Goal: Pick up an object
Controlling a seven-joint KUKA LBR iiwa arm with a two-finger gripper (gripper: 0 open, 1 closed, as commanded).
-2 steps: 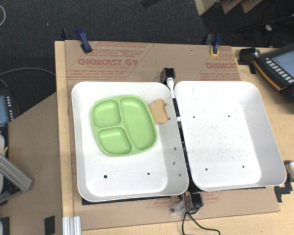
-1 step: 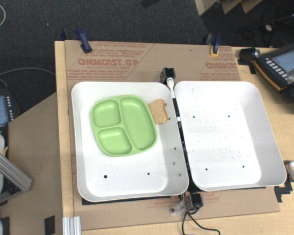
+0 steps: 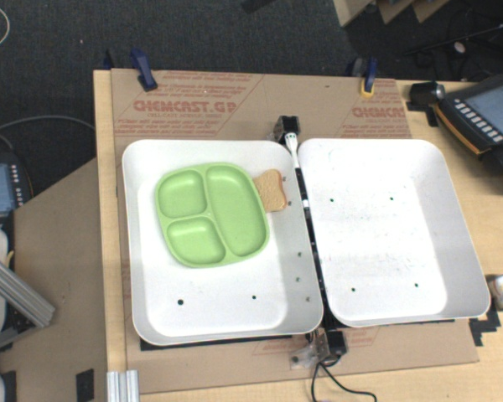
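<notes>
Left bin (image 3: pixel 151 308): green divided plate (image 3: pixel 211 214) fills the upper middle, tan sponge-like piece (image 3: pixel 272 190) touching its right edge, near the wall shared with the right bin (image 3: pixel 453 249). Open floor along the left bin's near side. Right bin's floor unobstructed. Clamps (image 3: pixel 142 69) at the desk's (image 3: pixel 109 224) far edge.

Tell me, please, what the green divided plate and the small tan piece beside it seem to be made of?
The green divided plate looks like moulded plastic: even colour, smooth matte surface, rounded compartment ridges. The small tan piece, touching the plate's right edge, looks porous and dull, perhaps sponge, cork or toy bread; the view leaves this open.
</notes>
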